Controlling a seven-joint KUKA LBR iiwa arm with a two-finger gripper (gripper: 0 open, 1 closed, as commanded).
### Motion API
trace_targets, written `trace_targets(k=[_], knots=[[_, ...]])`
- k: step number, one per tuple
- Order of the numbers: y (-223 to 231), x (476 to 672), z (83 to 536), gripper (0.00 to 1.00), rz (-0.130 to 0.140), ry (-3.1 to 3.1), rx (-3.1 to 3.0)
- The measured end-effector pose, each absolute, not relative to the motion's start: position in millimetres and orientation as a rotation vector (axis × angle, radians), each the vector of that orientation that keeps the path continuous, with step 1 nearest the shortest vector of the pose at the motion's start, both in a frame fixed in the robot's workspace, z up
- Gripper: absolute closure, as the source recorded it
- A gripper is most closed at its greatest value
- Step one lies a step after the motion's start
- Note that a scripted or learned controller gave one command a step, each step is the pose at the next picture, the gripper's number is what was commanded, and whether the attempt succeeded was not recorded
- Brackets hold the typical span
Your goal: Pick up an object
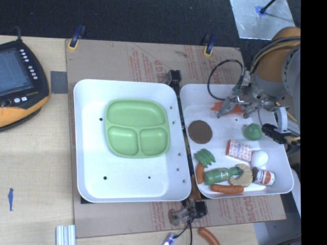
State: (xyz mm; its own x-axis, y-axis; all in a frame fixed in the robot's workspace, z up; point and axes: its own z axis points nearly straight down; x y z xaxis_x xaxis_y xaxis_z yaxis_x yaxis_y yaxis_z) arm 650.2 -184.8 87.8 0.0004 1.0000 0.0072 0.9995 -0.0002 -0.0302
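Your arm reaches in from the right.
Its hand [231,107] hangs low, fingers [223,112] pointing left and spread apart.

A pale wooden bench [36,167] carries a brown cardboard sheet [148,60], held at its far edge by two blue-and-yellow clamps [75,37]. Beyond the bench lies dark carpet [127,6] with a light grey panel [259,11] on it, perhaps a floor mat. Lighting is even and soft.
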Motion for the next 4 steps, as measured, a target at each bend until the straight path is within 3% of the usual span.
trace_targets(k=[1,2,3,4], knots=[[-197,650.0,87,0.00,0.024,-2.200,-2.197],[-172,655.1,109,0.00,0.007,-2.219,-2.214],[-175,650.7,118,1.00,0.032,-2.210,-2.199],[-174,652.2,119,0.00,0.026,-2.215,-2.200]])
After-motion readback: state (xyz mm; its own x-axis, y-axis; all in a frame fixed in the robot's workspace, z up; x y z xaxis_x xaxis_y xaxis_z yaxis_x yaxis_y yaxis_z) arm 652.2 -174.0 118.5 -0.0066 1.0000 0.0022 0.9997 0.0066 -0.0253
